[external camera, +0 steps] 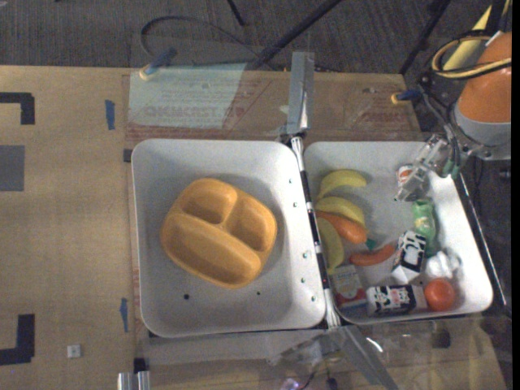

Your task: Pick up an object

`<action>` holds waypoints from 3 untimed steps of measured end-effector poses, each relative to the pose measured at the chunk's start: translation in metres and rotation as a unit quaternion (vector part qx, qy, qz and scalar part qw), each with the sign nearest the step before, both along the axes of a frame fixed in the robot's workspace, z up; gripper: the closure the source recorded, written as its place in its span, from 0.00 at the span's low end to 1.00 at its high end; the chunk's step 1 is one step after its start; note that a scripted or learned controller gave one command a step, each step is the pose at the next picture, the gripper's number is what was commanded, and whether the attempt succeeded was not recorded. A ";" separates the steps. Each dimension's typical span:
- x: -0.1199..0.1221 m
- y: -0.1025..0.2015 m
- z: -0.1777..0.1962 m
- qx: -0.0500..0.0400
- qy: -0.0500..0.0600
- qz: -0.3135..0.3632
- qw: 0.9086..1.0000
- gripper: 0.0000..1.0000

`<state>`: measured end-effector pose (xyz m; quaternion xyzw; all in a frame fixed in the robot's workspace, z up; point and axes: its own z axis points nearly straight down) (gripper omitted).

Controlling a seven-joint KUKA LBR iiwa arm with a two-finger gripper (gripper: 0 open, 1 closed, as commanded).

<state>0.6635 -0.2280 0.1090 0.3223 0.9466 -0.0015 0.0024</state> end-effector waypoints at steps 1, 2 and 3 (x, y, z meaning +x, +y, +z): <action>0.002 0.001 0.000 0.003 0.001 -0.025 1.000 0.00; 0.001 0.002 0.000 -0.002 0.000 0.010 1.000 0.00; -0.006 0.002 0.000 -0.006 -0.009 0.044 0.999 0.00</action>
